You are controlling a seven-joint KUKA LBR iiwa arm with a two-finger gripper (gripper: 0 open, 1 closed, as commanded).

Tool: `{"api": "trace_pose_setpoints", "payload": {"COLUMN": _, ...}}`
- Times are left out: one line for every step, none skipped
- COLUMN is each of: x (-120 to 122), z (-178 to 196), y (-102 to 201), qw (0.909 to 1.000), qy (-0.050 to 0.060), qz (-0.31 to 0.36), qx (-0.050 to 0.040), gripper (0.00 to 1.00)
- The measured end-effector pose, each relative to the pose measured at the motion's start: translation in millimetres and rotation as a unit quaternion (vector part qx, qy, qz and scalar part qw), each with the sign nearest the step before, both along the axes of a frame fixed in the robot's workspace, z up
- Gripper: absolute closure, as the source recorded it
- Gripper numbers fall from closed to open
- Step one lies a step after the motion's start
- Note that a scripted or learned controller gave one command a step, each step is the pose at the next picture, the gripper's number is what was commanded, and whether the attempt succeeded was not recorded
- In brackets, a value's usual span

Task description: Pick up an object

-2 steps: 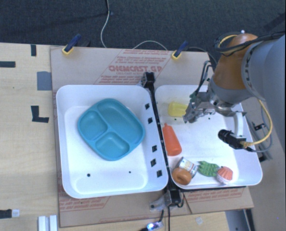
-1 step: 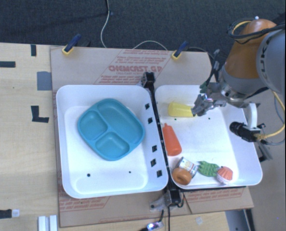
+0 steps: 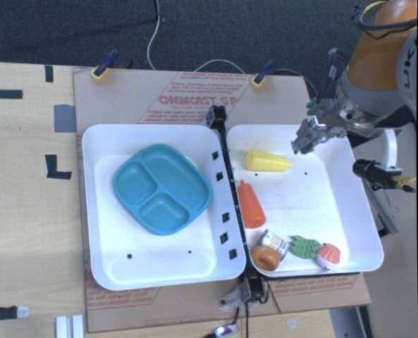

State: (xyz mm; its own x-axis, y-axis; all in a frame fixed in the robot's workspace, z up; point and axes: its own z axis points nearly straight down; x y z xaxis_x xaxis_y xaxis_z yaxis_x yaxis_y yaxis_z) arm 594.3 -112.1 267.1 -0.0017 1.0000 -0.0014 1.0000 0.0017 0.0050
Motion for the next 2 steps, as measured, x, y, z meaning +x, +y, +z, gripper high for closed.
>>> {"api": "trace_pose_setpoints", "payload": {"x": -4.0, "z": -0.7, "y": 60.1, "qw": 1.0, "qy": 0.003, "qz": 0.002, "qx": 0.0012, "gripper": 1.0}}
{"api": "trace_pose_setpoints", "payload": {"x": -9.0, "z": -21.7, "y": 112.2, "qw": 1.0, "qy": 0.004, "qz": 0.002, "qx": 0.0011, "gripper": 1.0}}
